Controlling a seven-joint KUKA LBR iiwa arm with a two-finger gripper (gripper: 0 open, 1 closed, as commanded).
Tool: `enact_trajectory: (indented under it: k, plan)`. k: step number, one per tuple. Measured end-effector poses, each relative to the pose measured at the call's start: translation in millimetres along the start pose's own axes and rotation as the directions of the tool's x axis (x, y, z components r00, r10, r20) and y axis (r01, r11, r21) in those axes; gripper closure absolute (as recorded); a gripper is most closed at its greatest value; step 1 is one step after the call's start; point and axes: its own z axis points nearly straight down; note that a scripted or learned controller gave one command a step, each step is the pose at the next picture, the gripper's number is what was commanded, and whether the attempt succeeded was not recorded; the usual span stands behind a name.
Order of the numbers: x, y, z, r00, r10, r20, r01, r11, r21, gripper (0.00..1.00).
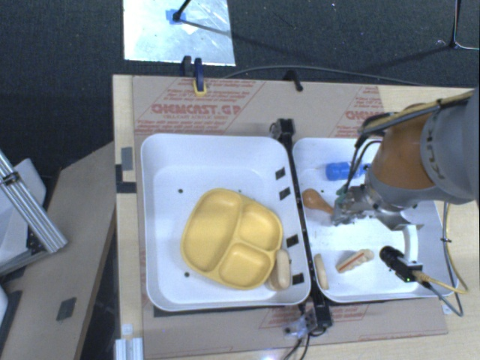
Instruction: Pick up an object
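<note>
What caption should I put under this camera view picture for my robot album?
Grey robot arm's gripper reaches into the right white bin near a brown wooden spoon, with a yellow divided plastic tray in the left bin.

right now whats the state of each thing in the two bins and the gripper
yellow divided plate: lying flat, tilted askew in the left bin
beige oval piece: resting against the plate's lower right edge
blue object: lying in the right bin, partly behind cables
brown wooden piece: lying beside the gripper
hot dog toy: lying flat, free
beige piece: by the divider
gripper: lowered into right bin
</note>
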Motion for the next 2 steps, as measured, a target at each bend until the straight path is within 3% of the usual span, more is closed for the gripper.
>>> enact_trajectory:
  k: [2]
  plan:
    - [7.3,16.6,-116.8,1.0,-0.003,0.001,0.003,1.0,-0.006,1.0]
